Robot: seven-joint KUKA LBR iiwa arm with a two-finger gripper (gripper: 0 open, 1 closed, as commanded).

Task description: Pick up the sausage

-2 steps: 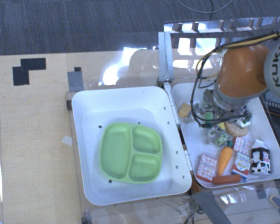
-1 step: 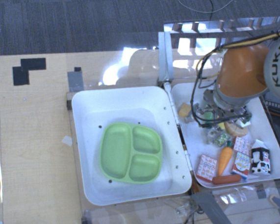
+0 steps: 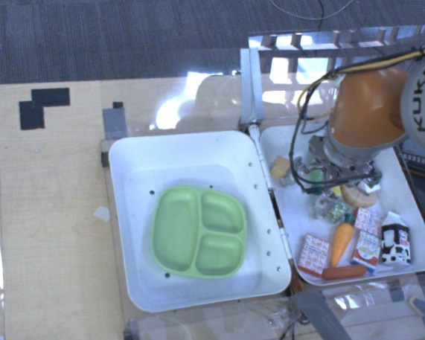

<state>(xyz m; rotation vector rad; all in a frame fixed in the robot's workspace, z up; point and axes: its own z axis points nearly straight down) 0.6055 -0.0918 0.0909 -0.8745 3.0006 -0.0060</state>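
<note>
Sausage (image 3: pixel 343 272): lies at right bin's (image 3: pixel 423 246) near rim, touching carrot (image 3: pixel 341 243) and packets; gripper (image 3: pixel 339 183) state can't tell; risk: grabs neighbour instead.

Red sausage (image 3: pixel 343 272), flat, right bin's near edge
</note>
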